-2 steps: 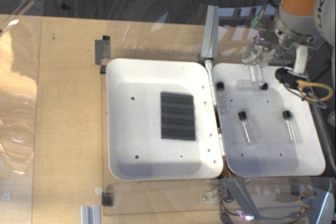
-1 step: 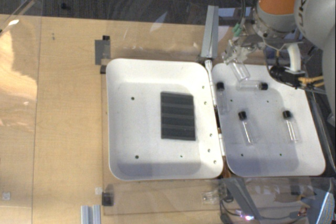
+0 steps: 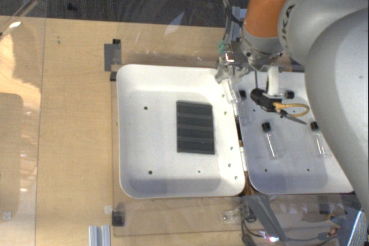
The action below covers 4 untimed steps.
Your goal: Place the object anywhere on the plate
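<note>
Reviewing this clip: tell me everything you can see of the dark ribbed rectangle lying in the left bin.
The dark rectangle is a flat, charcoal-grey slab, taller than it is wide in the camera view, crossed by several ridges or slats that give it a ribbed look. It seems matte, perhaps plastic or rubber, though the material cannot be told for sure. It lies flat on the floor of the left bin, a little right of the middle, its edges square with the bin's walls. Nothing else touches it; the gripper is apart from it, by the bin's upper right corner.

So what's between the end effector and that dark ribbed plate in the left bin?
Camera view: only bare white bin floor between the end effector and the dark plate.
</note>
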### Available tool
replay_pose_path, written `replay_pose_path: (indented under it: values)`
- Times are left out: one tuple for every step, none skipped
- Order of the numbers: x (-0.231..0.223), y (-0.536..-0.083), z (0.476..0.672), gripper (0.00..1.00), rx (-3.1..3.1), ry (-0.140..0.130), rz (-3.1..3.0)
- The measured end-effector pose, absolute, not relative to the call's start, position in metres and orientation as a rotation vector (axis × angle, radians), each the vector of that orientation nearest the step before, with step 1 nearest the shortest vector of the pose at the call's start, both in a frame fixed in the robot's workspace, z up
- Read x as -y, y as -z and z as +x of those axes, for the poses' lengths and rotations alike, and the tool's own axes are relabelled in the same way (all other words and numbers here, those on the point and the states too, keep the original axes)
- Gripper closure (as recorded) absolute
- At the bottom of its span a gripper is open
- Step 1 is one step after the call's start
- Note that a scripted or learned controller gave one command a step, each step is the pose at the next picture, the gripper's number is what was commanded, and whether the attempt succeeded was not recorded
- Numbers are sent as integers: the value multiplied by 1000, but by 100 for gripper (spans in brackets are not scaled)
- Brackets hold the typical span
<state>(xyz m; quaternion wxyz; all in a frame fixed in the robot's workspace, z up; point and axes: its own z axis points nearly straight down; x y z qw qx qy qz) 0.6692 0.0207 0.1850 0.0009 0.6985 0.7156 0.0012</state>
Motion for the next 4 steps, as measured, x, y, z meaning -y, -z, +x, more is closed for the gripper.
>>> replay_pose_path:
  values:
    - [-74,-191,669,100,-1675,-6,2656]
    - [-136,-208,669,100,-1176,-5,2913]
    - [-177,-172,655,100,-1798,-3,2577]
    - [-231,-95,668,100,-1447,-6,2790]
